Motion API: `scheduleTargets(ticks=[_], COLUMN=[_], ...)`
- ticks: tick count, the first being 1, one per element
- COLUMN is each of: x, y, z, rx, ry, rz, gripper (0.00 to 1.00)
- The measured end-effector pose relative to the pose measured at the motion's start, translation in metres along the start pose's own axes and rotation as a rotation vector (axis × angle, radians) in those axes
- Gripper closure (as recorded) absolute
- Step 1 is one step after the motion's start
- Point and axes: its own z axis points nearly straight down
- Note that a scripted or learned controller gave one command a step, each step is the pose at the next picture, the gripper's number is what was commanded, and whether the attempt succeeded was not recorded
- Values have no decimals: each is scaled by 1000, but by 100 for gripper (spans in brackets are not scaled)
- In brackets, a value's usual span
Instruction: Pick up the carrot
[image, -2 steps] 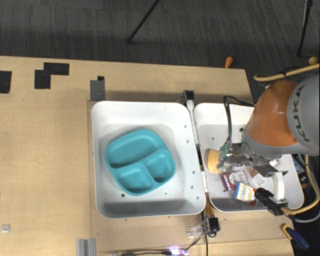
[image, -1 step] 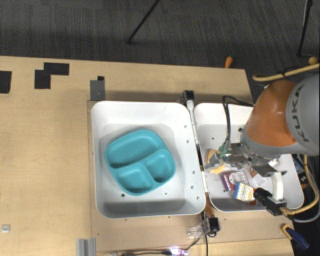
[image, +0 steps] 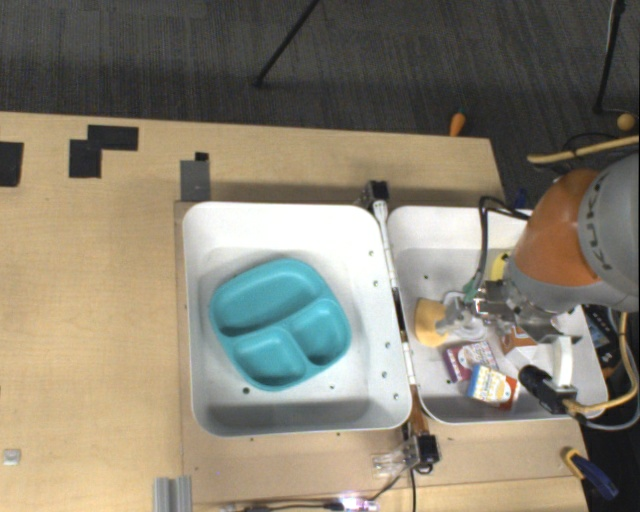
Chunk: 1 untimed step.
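Carrot (image: 507, 343): probably the small orange sliver in the right bin (image: 440, 240), just beside the gripper (image: 470, 306) and mostly covered by the arm; identity uncertain. Neighbours: yellow lump (image: 430, 320), printed packet (image: 466, 359), small carton (image: 490, 384), all near. Gripper: low over this clutter; whether released or clenched cannot be told. Handling, judged: light, stiff, smooth tapered skin, liable to roll or slip. Hold: across the thicker middle, jaws square to its length
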Motion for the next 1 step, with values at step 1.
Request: scheduleTargets(ticks=[1], x=[66], y=[77], z=[-76], rx=[-8], ry=[6], rz=[160], gripper=[0])
